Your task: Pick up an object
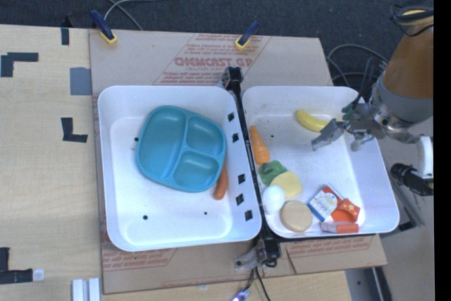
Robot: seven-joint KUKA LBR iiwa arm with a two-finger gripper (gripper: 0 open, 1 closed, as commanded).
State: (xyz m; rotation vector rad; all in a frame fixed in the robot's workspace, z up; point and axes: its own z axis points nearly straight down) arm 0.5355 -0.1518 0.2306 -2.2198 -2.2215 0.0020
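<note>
My gripper [343,132] hovers over right bin [366,173], far right part, fingers spread, gripping nothing. Banana [311,120] lies just left of fingertips. Carrot [258,144] by divider. Blue plate [180,149] in left bin [120,173].

Glossy white plastic bins [116,173]; matt blue plate [180,148]

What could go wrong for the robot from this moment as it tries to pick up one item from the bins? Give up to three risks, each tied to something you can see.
1. The gripper hangs beside the banana, which lies near the right bin's back wall, so the fingers may strike the wall.
2. The egg, yellow lemon-like piece and round bread roll lie packed together, so a grab there may catch two or none.
3. The banana is curved and smooth and may slip out.
</note>
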